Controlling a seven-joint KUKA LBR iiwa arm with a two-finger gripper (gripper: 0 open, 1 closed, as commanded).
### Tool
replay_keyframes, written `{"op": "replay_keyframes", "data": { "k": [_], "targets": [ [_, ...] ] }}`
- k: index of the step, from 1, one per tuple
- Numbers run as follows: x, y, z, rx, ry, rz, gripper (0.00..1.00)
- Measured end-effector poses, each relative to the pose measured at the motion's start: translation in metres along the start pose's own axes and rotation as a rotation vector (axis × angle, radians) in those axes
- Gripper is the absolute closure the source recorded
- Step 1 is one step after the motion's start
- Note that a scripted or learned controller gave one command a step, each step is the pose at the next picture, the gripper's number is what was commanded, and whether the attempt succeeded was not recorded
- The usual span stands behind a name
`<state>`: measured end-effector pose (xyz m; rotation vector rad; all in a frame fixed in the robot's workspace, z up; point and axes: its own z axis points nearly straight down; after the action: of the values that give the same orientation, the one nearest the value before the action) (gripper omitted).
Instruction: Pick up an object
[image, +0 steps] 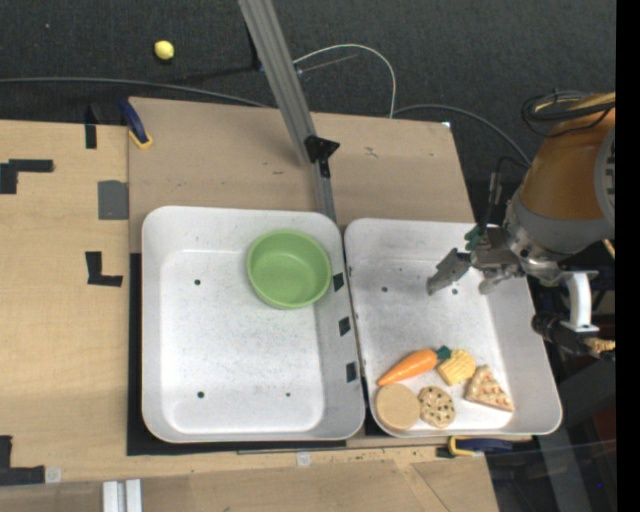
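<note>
The gripper (463, 274) hangs open and holding nothing over the right bin (400, 250); below it, near the front edge, lie 5 toy foods (a carrot (408, 366) among them).

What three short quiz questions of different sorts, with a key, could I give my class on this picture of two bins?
1. True or false: the green bowl lies in the left bin.
2. Which lies nearest the carrot: A bowl, B corn, C yellow ball?
3. Fill in: the gripper hangs over the ____ bin.

Key: 1 true; 2 B; 3 right. The gripper's fingers are spread with nothing between them. The cookie lies beside the pizza slice.
</note>
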<state>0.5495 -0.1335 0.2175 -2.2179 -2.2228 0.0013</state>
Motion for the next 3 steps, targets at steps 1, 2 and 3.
{"op": "replay_keyframes", "data": {
  "k": [1,2,3],
  "targets": [
    [0.000,0.000,0.000,0.000,0.000,0.000,0.00],
    [0.005,0.004,0.062,0.006,0.000,0.000,0.00],
    [0.003,0.008,0.125,0.007,0.000,0.001,0.00]
  ]
}}
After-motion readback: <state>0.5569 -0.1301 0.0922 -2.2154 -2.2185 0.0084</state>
